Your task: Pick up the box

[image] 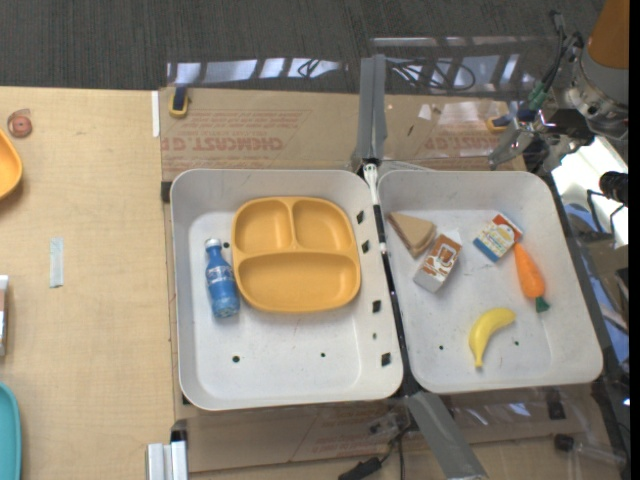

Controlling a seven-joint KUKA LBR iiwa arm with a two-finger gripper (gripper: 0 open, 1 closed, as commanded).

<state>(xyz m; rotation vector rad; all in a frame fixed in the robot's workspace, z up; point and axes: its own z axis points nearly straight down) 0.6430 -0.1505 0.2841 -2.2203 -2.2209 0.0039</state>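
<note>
A small orange-and-white box (437, 262) lies in the right bin (570, 358), left of its middle, touching a tan sandwich wedge (412, 232). A second small carton (497, 237), white with blue and orange print, lies further right beside a carrot (529, 275). My gripper (527, 131) hangs over the back rim of the right bin near its far right corner. It is well away from both boxes and nothing shows in it. The arm's orange band (611, 23) is at the top right.
A banana (489, 331) lies in the front of the right bin. The left bin (200, 368) holds a yellow divided plate (296, 253) and a blue bottle (221, 279). Cardboard and cables lie behind the bins, and a wooden tabletop is on the left.
</note>
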